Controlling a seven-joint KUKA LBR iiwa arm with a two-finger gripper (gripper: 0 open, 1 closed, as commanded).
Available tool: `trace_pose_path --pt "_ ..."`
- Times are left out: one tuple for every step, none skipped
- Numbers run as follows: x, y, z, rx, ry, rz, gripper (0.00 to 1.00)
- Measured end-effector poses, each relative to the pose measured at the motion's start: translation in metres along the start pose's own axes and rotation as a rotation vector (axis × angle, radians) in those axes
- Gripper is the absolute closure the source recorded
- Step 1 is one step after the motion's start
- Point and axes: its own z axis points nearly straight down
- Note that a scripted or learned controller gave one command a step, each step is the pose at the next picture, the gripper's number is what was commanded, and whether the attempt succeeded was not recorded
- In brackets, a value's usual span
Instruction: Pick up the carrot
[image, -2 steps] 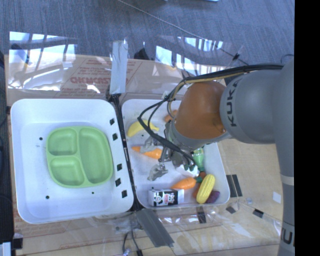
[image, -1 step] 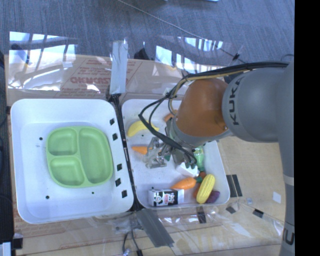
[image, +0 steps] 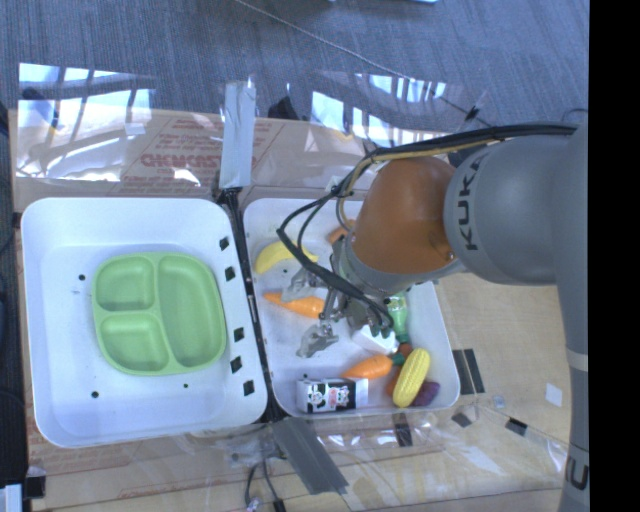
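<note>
The gripper is hanging over the middle of the right bin, and I cannot tell how its fingers are set. A carrot is lying just left of the gripper, near the bin's left wall; another carrot is sitting below it beside the corn. A milk carton is hugging the bin's near edge, while a banana is crowding its far-left corner. The left bin is holding a green divided plate.

The arm covers the right bin's upper half. A green item at the wrist's five o'clock peeks out, too hidden to name.
</note>
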Motion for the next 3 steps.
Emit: trace_pose_path --pt "0.018 -0.026 0.032 0.001 0.014 0.194 0.00" --pt "-0.053 -0.024 0.031 0.002 0.008 0.544 0.00" --pt "-0.055 -0.023 0.020 0.003 0.006 0.536 1.00"
